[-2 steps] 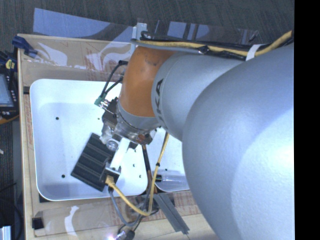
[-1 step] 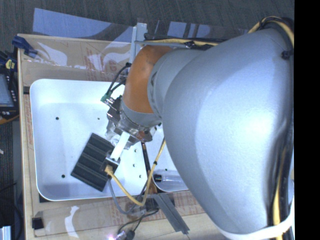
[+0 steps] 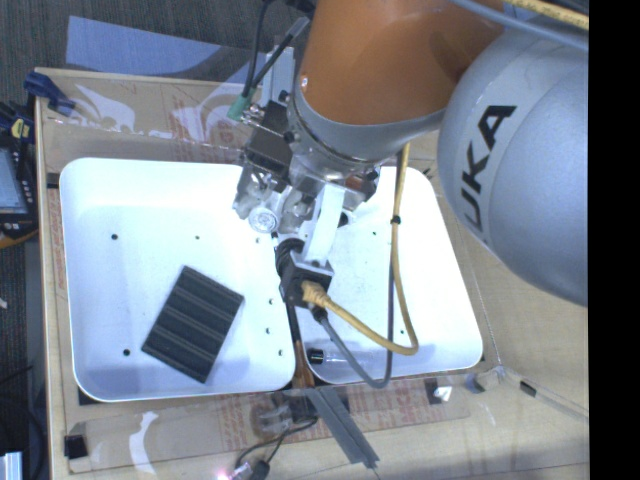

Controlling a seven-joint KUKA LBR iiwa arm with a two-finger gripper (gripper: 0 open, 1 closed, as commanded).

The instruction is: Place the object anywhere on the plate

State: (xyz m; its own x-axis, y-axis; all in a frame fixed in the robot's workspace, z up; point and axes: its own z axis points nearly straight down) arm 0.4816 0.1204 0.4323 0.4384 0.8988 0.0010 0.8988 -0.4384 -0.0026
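A dark ribbed rectangular pad (image 3: 193, 323) lies lower left in the smooth left bin (image 3: 90, 183). Gripper (image 3: 268, 216) at centre, finger state unclear.

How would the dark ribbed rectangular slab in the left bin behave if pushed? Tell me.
The dark ribbed rectangular slab lies flat, so it would likely slide, not roll or tip. Its straight edges suggest stiffness. The ridges may offer some grip.

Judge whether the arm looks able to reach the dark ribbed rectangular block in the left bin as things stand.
Probably yes: the dark ribbed rectangular block lies flat and alone on the left white bin floor, with nothing over it, and the arm's wrist hangs just beside it.
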